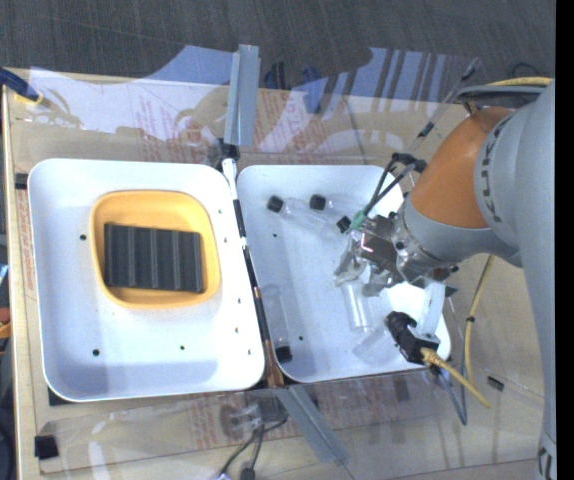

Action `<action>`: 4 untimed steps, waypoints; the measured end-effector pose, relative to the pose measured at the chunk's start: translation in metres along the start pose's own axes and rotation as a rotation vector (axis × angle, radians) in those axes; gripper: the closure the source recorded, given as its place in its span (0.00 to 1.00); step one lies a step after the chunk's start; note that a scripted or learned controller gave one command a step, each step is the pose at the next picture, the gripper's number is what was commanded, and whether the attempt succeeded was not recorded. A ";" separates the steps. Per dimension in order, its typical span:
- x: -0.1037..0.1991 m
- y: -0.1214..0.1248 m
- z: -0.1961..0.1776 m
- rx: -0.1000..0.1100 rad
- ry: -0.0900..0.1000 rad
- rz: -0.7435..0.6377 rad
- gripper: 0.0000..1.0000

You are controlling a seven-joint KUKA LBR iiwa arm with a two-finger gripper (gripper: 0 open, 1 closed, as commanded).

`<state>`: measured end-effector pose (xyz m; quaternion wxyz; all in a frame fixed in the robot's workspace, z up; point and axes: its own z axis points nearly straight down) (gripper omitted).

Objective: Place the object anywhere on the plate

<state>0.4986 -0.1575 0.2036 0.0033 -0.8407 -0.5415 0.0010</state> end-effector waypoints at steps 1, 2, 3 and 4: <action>0.034 0.022 -0.112 -0.004 -0.002 -0.174 1.00; 0.053 0.041 -0.035 0.001 -0.002 -0.378 1.00; 0.118 0.053 -0.026 -0.004 -0.004 -0.702 1.00; 0.161 0.058 -0.021 -0.006 -0.006 -0.966 1.00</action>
